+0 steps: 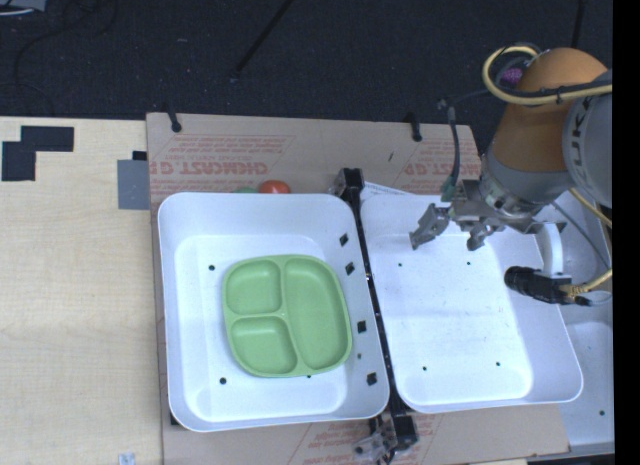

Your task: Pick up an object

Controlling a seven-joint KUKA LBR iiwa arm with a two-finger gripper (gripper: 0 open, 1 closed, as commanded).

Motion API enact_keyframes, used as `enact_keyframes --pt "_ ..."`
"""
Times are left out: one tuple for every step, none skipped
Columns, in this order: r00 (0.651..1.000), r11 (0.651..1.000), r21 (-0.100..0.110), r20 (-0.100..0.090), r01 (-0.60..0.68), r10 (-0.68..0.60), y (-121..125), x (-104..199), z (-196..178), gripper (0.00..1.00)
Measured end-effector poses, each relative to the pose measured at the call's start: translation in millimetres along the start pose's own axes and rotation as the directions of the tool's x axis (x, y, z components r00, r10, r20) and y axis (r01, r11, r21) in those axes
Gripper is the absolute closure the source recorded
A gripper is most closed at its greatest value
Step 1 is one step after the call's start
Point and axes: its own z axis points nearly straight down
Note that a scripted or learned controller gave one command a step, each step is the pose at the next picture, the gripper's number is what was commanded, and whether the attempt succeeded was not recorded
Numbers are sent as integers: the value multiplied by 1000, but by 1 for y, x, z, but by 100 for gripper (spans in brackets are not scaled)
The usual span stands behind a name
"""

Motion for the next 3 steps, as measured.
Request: enact_keyframes --pt "1000 1000 -14 1 2 -2 3 0 -8 0" --pt "1000 1000 -7 0 1 -1 9 4 54 0" --pt "1000 1000 -7 1 0 0 12 0 117 0"
